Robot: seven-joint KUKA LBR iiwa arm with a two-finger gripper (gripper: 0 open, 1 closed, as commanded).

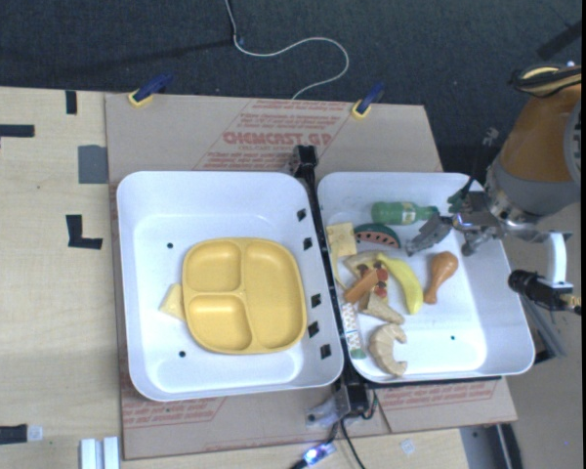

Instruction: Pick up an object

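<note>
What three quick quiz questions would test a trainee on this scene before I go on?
1. True or false: the yellow plate lies in the left bin.
2. Which lies nearest the end effector? A) croissant B) green bottle C) banana
3. Fill in: the drumstick lies in the ___ bin.

Key: 1 true; 2 B; 3 right.

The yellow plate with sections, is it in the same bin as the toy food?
No, the yellow plate lies in the left bin, the banana in the right bin.
</note>
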